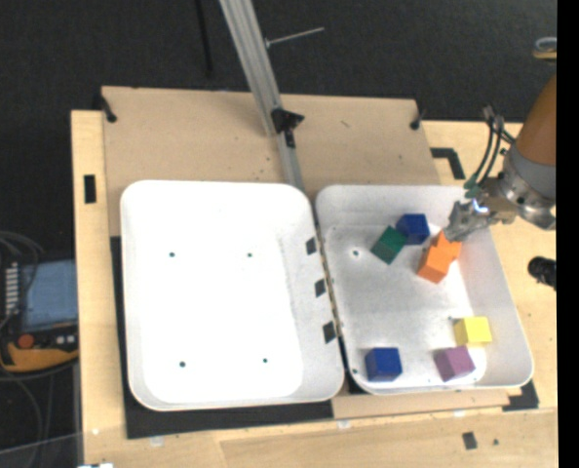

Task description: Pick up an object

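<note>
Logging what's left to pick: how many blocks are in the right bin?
6. Blue block and green block at the far side, orange block beside the gripper, yellow block, purple block and second blue block near the front.

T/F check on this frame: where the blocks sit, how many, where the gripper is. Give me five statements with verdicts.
1. All the blocks lie in the right bin. True.
2. There are two blue blocks. True: one blue block near the far side, another blue block at the near edge.
3. The gripper is over the left bin. False: it is over the right bin, just above the orange block.
4. The yellow block touches the green block. False: they lie well apart; the yellow one sits next to the purple block.
5. The green block lies beside a blue block. True.
</note>
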`<state>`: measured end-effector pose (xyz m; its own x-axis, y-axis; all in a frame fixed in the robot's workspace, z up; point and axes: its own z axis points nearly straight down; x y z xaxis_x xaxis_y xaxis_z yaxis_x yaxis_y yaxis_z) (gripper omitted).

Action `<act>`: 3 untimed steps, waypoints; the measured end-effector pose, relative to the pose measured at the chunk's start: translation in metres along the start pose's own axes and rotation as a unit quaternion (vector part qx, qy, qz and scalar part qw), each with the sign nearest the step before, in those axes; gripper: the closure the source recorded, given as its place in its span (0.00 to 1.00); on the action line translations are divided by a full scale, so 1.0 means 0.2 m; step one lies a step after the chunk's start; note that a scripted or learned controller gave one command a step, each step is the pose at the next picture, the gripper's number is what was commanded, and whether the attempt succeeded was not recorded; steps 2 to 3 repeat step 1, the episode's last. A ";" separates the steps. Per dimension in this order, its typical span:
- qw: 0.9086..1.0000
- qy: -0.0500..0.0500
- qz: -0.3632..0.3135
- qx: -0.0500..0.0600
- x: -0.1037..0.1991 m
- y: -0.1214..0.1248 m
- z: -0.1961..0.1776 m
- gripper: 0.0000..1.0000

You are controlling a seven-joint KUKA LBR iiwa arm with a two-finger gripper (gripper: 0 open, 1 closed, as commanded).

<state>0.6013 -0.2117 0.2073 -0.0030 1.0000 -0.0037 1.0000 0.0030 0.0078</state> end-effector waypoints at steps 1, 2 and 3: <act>1.000 0.000 -0.001 -0.001 -0.02 0.01 -0.33 1.00; 1.000 0.000 -0.001 -0.001 -0.02 0.01 -0.33 1.00; 1.000 0.000 -0.001 -0.001 -0.02 0.01 -0.33 1.00</act>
